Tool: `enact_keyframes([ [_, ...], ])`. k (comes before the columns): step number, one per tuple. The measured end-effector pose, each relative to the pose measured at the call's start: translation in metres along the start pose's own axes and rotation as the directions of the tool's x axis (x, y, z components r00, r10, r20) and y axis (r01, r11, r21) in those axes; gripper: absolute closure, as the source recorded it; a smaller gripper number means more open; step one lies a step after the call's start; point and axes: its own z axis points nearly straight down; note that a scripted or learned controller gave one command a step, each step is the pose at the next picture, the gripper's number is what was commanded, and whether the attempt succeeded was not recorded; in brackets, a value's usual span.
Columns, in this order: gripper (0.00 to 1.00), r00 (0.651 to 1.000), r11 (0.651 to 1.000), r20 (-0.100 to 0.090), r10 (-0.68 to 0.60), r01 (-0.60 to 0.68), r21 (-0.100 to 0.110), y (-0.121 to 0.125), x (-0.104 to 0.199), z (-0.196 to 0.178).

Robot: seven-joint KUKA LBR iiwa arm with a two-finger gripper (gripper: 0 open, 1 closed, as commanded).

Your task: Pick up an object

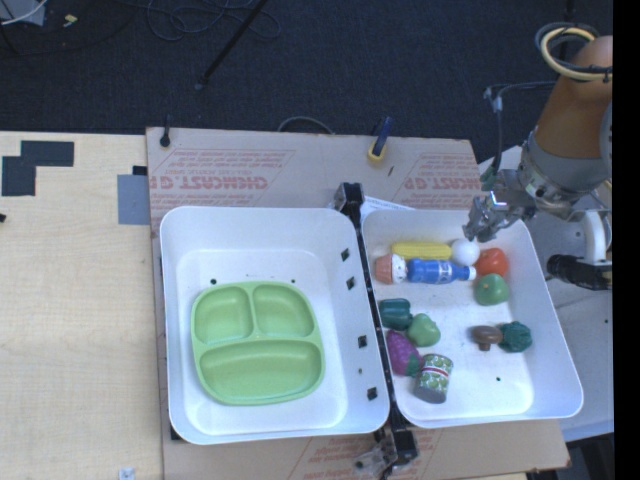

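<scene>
The right bin [540, 388] holds several small toys. Along its far side lie a yellow piece [420, 250], a blue bottle [440, 271], a white ball [464, 252], an orange-red piece [492, 261] and a green one [490, 289]. Nearer the front are a dark green pepper [394, 313], a light green piece [424, 329], a purple piece [402, 351], a patterned cup [433, 377], a brown mushroom [487, 336] and a dark green broccoli [516, 336]. My gripper [484, 218] hangs over the bin's far right corner, just above the white ball and apart from the toys.
The left bin [180, 268] holds a green divided plate [258, 341]. A black divider [362, 298] runs between the two bins. The arm's grey and orange body [570, 128] stands at the right. Cardboard [250, 173] lies behind the bins.
</scene>
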Motion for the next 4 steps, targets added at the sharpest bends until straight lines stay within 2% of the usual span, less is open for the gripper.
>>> enact_keyframes([
  [2,1.0,1.0,1.0,-0.002,-0.004,0.004,0.003,-0.014,0.112,-0.013],
  [3,1.0,1.0,1.0,-0.001,-0.002,0.002,0.006,-0.032,0.169,0.004],
  [4,1.0,1.0,1.0,-0.001,-0.002,0.002,0.005,-0.037,0.197,0.004],
])
